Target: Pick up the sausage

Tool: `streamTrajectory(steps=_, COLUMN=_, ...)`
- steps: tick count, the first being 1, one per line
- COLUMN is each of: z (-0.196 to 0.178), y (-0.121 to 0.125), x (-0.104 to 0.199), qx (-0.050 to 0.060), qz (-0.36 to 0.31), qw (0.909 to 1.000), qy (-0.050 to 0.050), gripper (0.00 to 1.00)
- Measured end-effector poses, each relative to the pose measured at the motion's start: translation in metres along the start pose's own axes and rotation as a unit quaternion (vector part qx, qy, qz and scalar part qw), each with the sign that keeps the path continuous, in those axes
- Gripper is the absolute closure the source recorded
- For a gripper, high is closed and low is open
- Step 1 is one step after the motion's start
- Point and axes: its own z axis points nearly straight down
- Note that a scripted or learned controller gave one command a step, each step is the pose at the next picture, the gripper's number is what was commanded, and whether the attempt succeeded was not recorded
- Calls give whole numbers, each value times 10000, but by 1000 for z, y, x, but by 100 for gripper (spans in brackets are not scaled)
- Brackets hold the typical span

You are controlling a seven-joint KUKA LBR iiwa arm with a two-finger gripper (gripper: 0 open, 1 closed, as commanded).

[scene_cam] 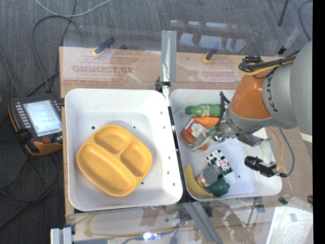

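- Near edge of the right bin (249,184): a banana (190,179) lies curved along the near-left corner. A small can (207,177) sits against it, and a dark green rounded piece (221,188) touches the can on the right.
- Just beyond those, a little black-and-white box (219,160) lies tilted on the bin floor, apart from the can.
- The left bin (81,105) holds a yellow divided plate (115,159), three compartments facing up, set toward the near-left side.
- My gripper (219,133) is low in the middle of the right bin, reaching in from the right, with the orange-banded wrist above it. I cannot tell whether it is open or closed, and I see nothing held in it.
- Just left of the gripper, an orange carton (192,131) with a pale label lies tilted, near the wall between the bins.
- The sausage (207,121), as best I can make out, is the orange-red elongated piece lying between carton and bottle. Its right end is hidden under my wrist.
- Farthest in the bin, a green bottle (203,110) lies on its side, touching the sausage's far side.
- Behind both bins is a cardboard sheet (111,67) with red print.
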Motion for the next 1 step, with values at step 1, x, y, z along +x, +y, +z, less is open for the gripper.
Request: streamTrajectory(steps=1, z=-10, y=1, x=1, qx=-17, qz=-2, qw=10000, qy=1, gripper=100)
